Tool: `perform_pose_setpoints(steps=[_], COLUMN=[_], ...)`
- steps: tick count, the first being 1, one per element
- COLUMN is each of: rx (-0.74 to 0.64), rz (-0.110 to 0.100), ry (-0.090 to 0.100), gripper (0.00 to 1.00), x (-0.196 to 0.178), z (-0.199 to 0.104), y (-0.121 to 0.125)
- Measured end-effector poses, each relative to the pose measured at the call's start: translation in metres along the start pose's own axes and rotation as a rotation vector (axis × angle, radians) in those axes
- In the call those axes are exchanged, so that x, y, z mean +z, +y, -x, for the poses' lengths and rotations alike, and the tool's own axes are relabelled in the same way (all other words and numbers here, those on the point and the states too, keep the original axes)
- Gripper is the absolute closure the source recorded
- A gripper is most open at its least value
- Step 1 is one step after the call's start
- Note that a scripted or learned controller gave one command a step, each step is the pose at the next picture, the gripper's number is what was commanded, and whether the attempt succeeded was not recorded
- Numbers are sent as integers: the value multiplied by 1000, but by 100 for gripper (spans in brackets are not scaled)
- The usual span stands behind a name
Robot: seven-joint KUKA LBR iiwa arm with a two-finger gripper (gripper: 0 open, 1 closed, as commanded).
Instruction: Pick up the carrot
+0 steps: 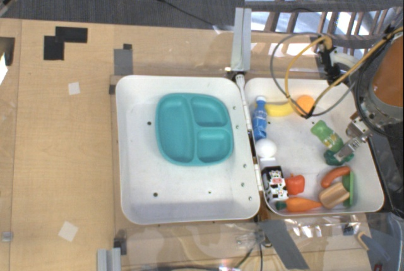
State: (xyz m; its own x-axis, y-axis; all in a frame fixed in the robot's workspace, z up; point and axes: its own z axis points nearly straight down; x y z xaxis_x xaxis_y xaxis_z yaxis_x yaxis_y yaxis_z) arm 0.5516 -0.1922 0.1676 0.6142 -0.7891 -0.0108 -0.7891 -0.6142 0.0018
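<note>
The carrot is orange and long, and lies flat along the near wall of the right bin, between a black-and-white toy and a tan bread-like piece. My gripper hangs over the right side of that bin, beside a light green object and just above a dark green one. It is well apart from the carrot, which lies toward the near left of it. Nothing orange shows at the gripper.
The right bin also holds a blue bottle, a banana, an orange, a white ball, a red piece and a red-orange item. A teal divided plate sits in the left bin. Cables loop behind.
</note>
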Motion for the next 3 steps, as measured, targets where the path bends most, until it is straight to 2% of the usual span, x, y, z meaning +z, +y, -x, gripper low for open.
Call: perform_pose_setpoints(steps=[1, 2, 3], rx=[-267, -680, -711], rz=[-10, -8, -3], ry=[22, 20, 7], gripper=[100, 100, 100], x=[-243, -258, -8], z=[7, 11, -11], y=[-12, 29, 5])
